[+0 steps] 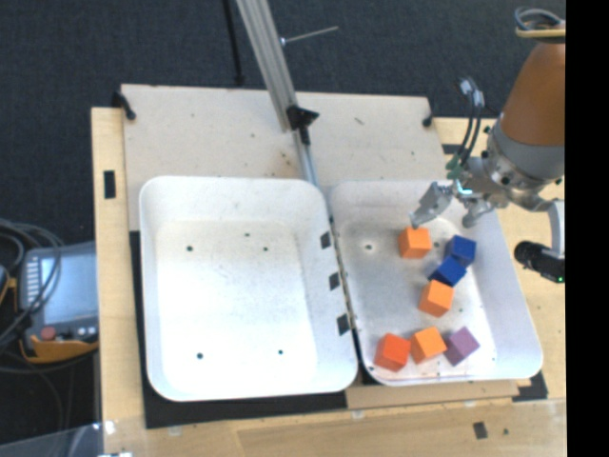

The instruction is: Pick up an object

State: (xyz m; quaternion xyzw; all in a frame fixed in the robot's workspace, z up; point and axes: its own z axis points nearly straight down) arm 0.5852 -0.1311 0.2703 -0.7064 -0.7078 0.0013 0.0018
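Hovering over the right bin (495, 350), the gripper (455, 208) has its fingers spread, just above an orange cube (415, 243).

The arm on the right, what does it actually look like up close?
The arm has a rounded orange band above a grey metal wrist. Thin cables loop beside it. Its gripper ends in two pale grey metal fingers.

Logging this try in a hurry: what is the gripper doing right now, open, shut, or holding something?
Gripper: open, holding nothing, above the right bin near an orange block.
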